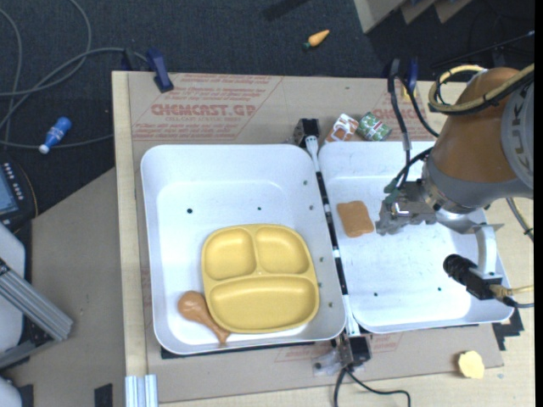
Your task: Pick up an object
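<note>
A flat tan-brown slab, like a slice of toast (355, 218), lies in the right bin (407, 303) near its left wall. My gripper (393, 216) hangs just right of the slab, low over the bin floor. Nothing shows between it and the slab. In the left bin (170, 185) sits a yellow divided plate (259, 278), with a tan drumstick-shaped toy (200, 310) at its lower left edge.
Small wrapped items (360, 127) lie on the cardboard behind the right bin. A yellow piece (470, 364) rests on the bench at front right. An orange bit (317, 37) and a blue bottle (56, 133) lie on the floor beyond.
</note>
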`<state>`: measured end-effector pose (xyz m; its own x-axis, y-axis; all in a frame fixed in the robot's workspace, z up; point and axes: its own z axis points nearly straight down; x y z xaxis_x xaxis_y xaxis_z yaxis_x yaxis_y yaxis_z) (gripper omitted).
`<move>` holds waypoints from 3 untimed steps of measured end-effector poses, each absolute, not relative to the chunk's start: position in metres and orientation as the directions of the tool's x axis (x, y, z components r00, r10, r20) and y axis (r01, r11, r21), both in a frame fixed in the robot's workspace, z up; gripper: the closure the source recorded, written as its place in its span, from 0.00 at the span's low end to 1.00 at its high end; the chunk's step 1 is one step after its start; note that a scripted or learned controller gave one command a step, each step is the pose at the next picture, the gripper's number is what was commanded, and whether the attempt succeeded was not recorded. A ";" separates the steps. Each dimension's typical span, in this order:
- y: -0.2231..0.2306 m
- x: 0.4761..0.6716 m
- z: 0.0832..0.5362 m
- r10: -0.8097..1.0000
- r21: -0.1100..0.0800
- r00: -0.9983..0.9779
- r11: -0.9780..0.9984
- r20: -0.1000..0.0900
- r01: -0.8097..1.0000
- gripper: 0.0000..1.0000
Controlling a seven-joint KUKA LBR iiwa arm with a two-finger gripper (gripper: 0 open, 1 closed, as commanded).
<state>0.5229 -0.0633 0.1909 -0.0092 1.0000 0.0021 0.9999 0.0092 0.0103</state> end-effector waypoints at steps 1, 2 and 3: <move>-0.068 0.521 0.184 1.000 0.000 0.000 0.000 0.000 1.000 0.00; -0.101 0.544 0.079 1.000 -0.004 0.002 -0.002 0.000 1.000 0.00; -0.095 0.630 0.085 1.000 0.008 -0.004 0.004 -0.002 1.000 0.00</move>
